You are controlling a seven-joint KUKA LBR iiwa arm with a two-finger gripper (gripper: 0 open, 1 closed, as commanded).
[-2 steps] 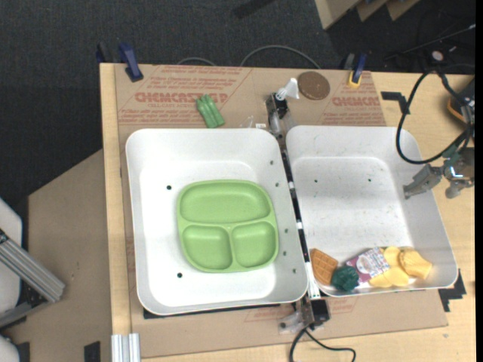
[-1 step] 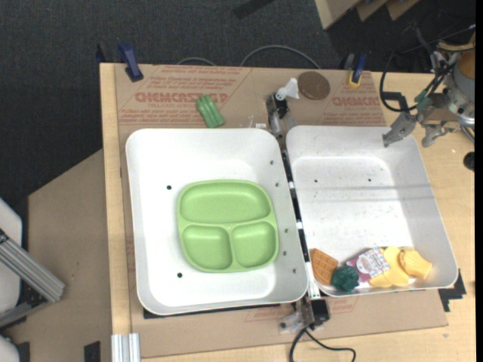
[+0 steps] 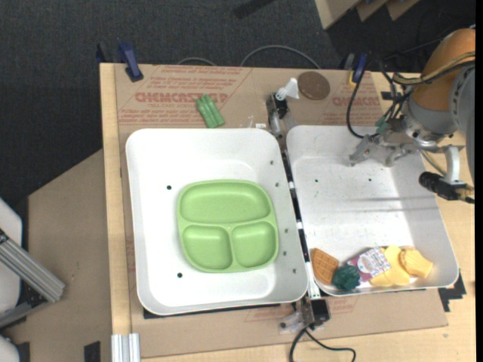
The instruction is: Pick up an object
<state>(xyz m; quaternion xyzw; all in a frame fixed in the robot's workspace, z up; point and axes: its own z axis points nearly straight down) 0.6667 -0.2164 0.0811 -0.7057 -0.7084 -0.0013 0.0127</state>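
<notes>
The gripper (image 3: 375, 151) hangs over the far right corner of the right bin (image 3: 362, 202), close to that bin's far rim, with nothing between its fingers; they look spread apart, released. The grey arm with its orange band (image 3: 450, 55) comes in from the right edge above the bench.

All the loose objects in the right bin crowd its near rim: a waffle-patterned cookie (image 3: 324, 264) nearest the divider, a dark green broccoli-like piece (image 3: 347, 278) touching it, a small printed packet (image 3: 373, 262) beside that, and yellow toy food pieces (image 3: 404, 266) toward the near right corner. They lie packed together against the near wall. The middle and far floor of this bin is bare white, well apart from that cluster.

The left bin (image 3: 151, 202) holds a green three-compartment plate (image 3: 226, 225) near its centre, with bare floor all round it.

On the cardboard beyond the bins lie a green clip-like item (image 3: 210, 111) and a brown disc (image 3: 313, 86)
</notes>
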